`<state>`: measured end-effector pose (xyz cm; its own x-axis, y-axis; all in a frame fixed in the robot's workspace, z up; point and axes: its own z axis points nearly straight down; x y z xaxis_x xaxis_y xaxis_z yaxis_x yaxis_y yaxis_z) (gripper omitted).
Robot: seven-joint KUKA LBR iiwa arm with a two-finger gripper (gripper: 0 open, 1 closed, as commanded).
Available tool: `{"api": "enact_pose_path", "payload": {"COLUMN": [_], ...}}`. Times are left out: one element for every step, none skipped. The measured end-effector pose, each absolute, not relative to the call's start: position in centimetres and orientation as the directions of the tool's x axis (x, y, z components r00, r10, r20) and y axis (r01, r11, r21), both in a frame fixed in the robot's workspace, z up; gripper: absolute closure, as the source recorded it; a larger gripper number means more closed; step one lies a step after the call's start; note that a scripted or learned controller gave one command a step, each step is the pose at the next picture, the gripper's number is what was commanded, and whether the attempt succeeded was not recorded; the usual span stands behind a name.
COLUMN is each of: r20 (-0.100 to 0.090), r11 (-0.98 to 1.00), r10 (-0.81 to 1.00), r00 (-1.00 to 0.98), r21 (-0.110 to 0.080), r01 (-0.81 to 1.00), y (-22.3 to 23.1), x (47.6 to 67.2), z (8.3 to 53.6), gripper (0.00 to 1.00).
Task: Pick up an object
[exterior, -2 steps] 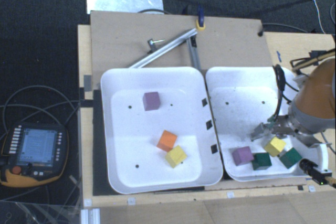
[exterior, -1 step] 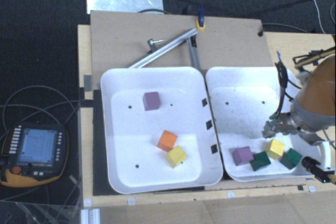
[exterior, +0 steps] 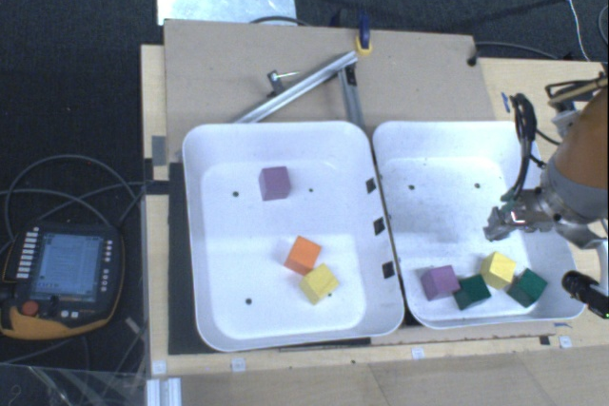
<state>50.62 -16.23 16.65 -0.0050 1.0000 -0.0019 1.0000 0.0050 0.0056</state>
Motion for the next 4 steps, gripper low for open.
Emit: {"api": "enact_pose_path", "payload": {"r20": [-0.003,0.001,0.002,0.003], "r11": [0.005,0.011,0.012,0.012], "r10": [1.0,1.0,1.0,1.0], "r00": [-0.005,-0.011,-0.012,-0.012], "r21": [0.008,0.005,0.004,0.002], "r01": [1.0,1.0,1.0,1.0], "y": [-16.3,-11.1,-5.3,0.1], "x": [50.8,51.4,52.1,51.7], "z": [22.0,23.3,24.2,24.6], "gripper": [1.0,1.0,1.0,1.0]}}
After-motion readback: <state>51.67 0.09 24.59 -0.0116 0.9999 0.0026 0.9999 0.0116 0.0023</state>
